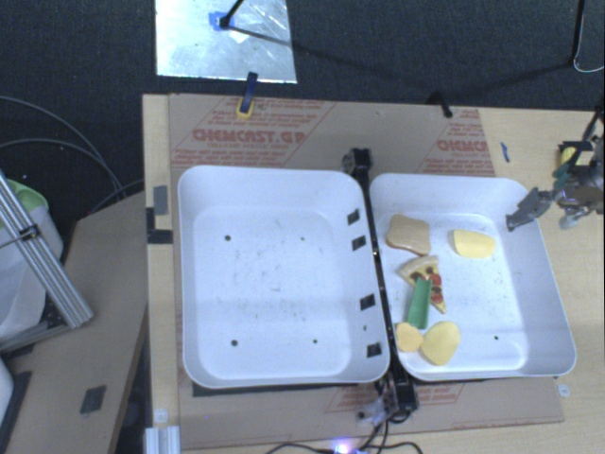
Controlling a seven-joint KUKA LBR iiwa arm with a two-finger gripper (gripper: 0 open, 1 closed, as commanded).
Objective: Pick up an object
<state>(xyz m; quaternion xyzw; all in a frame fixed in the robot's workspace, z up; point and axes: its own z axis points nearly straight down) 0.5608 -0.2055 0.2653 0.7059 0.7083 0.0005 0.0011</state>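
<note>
The right bin (539, 282) holds several toy food pieces. A tan bread slice (408, 234) lies near its left wall, with a yellow wedge (473, 244) to its right. Below them lie a pizza slice (427, 274) and a green cylinder (419, 302) side by side. Two yellow pieces (409, 337) (440, 342) rest near the front wall. My gripper (526, 212) hangs over the bin's back right rim, apart from all the pieces and right of the yellow wedge. Nothing shows in its grasp.
The left bin (198, 253) stands beside the right one, with black clips (359, 244) along their shared wall. A cardboard sheet (284, 130) lies under both bins. A metal plate (225, 26) sits at the back, and a metal rail (43, 263) slants at the far left.
</note>
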